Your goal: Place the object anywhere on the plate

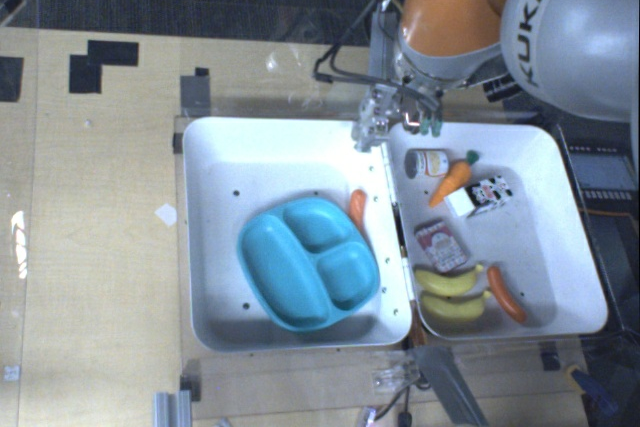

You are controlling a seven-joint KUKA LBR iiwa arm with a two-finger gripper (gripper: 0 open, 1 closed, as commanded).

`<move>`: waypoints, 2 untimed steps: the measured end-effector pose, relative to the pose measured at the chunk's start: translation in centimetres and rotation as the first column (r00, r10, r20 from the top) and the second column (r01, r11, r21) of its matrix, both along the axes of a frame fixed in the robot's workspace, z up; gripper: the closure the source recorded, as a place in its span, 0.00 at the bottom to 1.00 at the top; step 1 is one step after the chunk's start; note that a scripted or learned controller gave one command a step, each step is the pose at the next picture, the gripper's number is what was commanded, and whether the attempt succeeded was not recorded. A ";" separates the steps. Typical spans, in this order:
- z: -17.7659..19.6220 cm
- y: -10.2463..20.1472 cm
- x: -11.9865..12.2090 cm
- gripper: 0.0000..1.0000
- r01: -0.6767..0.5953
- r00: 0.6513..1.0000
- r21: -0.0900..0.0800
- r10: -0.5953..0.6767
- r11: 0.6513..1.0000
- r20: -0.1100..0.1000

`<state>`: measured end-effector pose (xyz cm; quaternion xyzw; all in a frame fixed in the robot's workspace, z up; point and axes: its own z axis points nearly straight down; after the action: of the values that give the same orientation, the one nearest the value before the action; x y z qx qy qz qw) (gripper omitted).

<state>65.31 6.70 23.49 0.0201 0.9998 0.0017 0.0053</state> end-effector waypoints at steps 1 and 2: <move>-4.8 0.1 -2.7 1.00 0.018 1.000 0.000 -0.018 1.000 -0.002; -3.5 0.1 -2.5 1.00 0.018 1.000 0.004 -0.018 1.000 0.009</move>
<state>62.86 6.85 20.02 0.0291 0.9995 0.0036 0.0099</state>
